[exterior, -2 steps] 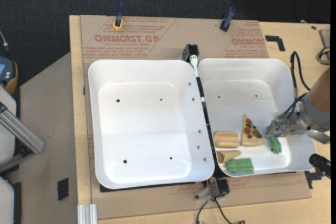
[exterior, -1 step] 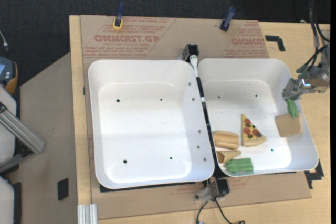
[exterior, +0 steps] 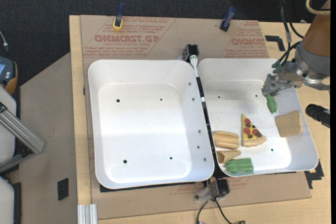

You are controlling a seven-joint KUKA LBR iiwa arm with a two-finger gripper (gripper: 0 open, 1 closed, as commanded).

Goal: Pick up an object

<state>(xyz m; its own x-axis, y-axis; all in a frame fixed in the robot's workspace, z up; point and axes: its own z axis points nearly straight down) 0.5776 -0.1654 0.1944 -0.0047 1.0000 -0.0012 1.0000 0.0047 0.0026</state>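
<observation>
The bench [exterior: 157,34] carries a cardboard sheet pinned at its far edge by two clips, one yellow [exterior: 118,21] and one blue [exterior: 228,19], presumably so the sheet does not slide under the bins. On it the left bin [exterior: 100,128] lies with nothing in it but a few dark dots on its floor; as a second tray beside the stocked one, it looks like the natural drop-off place, though that is only a guess.

The right bin [exterior: 231,73] sits just beside it, their rims touching along the middle. All the objects are here, crowded toward the near side: a tan bread-like roll [exterior: 226,139] close to the shared rim, a smaller tan scrap [exterior: 228,155] below it, a green leafy piece [exterior: 240,166] at the near edge, a toy pizza slice [exterior: 252,132] just right of the roll, and a brown flat slab [exterior: 289,124] further right.

A slim green piece [exterior: 271,103] stands apart from that cluster, which makes it the easier target. The gripper [exterior: 273,85] hangs directly above its upper end, the arm's orange band [exterior: 318,36] rising at the right. Whether the jaws are apart or clamped on the green piece cannot be told from this slant; the piece appears to touch or nearly touch them.
</observation>
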